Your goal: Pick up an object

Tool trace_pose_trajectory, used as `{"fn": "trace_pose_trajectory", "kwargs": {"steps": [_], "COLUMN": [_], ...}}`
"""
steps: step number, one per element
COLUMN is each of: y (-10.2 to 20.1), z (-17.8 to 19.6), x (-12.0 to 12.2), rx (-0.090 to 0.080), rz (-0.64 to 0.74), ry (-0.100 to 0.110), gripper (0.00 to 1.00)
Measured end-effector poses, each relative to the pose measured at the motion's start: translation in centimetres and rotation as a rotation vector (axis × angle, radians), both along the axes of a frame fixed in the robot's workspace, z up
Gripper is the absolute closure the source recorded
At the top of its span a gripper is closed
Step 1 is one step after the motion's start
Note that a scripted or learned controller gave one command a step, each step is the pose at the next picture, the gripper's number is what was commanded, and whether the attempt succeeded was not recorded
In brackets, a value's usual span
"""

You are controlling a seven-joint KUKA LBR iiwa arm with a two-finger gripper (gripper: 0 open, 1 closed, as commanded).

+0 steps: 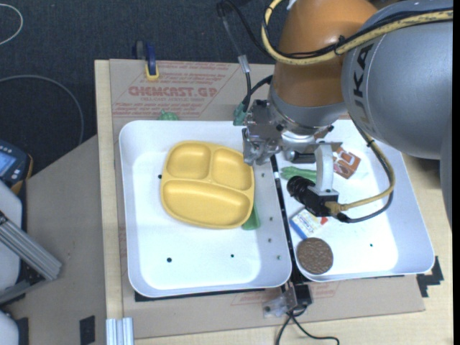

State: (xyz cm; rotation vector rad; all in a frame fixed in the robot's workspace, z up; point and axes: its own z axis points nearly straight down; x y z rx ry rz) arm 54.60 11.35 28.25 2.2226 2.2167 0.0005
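Observation:
A yellow divided plate [207, 184] lies in the left bin [144, 214], toward its upper right. A green object [251, 218] pokes out from under the plate's right edge. In the right bin [388, 243] lie a brown round disc [315, 255], a small blue, white and red packet [307, 224], a green piece [298, 172] and an orange and white item [346, 162]. My gripper [256, 148] hangs low over the plate's upper right rim, next to the wall between the bins. The arm's bulk hides much of the right bin's upper part.
The grey arm with its orange band [320, 31] covers the upper right of the bench. A black cylinder with a yellow cable [310, 195] hangs from the wrist over the right bin. A brown board [180, 85] lies under both bins, with a blue and yellow clamp [150, 61] at its far edge.

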Motion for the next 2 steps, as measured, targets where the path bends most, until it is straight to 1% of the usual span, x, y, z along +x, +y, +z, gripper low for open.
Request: {"fn": "trace_pose_trajectory", "kwargs": {"steps": [1, 2], "y": [-0.10, -0.05], "z": [4.18, 5.00], "x": [-5.09, -4.86], "rx": [0.003, 0.002], "rz": [0.004, 0.003], "ry": [0.001, 0.000], "gripper": [1.00, 1.00]}}
